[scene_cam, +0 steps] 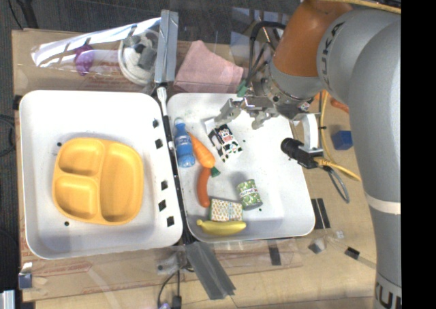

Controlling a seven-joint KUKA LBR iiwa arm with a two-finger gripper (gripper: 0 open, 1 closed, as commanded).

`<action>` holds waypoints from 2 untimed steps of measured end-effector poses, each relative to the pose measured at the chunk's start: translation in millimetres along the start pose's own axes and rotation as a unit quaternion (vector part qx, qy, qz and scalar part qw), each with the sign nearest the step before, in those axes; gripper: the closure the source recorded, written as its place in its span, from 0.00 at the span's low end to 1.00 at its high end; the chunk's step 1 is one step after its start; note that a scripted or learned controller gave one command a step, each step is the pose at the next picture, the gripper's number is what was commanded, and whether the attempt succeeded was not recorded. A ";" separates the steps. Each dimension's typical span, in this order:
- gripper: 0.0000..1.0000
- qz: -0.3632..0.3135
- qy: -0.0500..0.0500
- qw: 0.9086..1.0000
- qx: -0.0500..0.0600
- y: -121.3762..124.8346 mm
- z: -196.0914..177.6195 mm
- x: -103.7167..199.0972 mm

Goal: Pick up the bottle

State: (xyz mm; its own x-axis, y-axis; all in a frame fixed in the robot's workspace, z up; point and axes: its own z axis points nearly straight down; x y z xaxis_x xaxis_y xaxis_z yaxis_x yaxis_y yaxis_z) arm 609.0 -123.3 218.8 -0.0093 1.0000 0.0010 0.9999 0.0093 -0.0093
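The grey arm with its orange band reaches in from the right, and its two-finger gripper [243, 111] hangs over the back of the right-hand white bin [294, 199], fingers spread apart with nothing between them. The small blue plastic bottle [183, 143] lies along that bin's left wall, just beside an orange carrot [201, 152]. Close under the gripper sits a black-and-white patterned carton [225, 141]. Nearer the front: a green can [249, 193] and a yellow banana [221, 226]. A yellow divided plate [99, 180] rests in the left-hand white bin [41, 107].

yellow divided plate [99, 180], carrot [201, 151], banana [221, 227]
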 end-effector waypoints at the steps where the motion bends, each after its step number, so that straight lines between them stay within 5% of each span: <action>1: 0.00 0.062 0.000 0.998 -0.007 35.8 97.9 25.4; 2: 0.00 -0.012 -0.001 1.000 -0.002 24.7 28.3 64.8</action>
State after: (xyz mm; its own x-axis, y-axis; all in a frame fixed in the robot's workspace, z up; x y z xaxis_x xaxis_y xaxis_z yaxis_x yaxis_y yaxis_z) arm 632.8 -58.2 190.3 -0.0323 0.9995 0.0000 0.9995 0.0323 -0.0053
